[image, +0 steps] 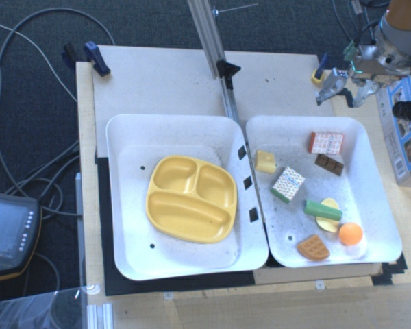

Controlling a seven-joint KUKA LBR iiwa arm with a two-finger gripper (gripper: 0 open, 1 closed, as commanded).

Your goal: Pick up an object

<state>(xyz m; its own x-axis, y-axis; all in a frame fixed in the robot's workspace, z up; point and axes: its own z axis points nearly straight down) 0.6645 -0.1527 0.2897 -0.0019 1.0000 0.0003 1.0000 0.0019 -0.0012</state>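
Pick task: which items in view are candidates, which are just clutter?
Candidates, right bin: red block, brown chocolate bar, yellow cube, checkered block, green stick, orange ball, waffle.

Clutter: yellow tray, blue clamp, cables, pendant.

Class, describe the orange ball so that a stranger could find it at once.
Look in the right-hand white bin, at its near right corner. The orange ball lies there beside a brown waffle-shaped piece; it is the one round, plain orange thing.

Arm [404, 12] cut off by the top right corner. Blue box [401, 132] cut by the right edge, print too small to read. Black screen [7, 235] cut by the left edge. Yellow piece [327, 214] partly hidden under green block [322, 209].
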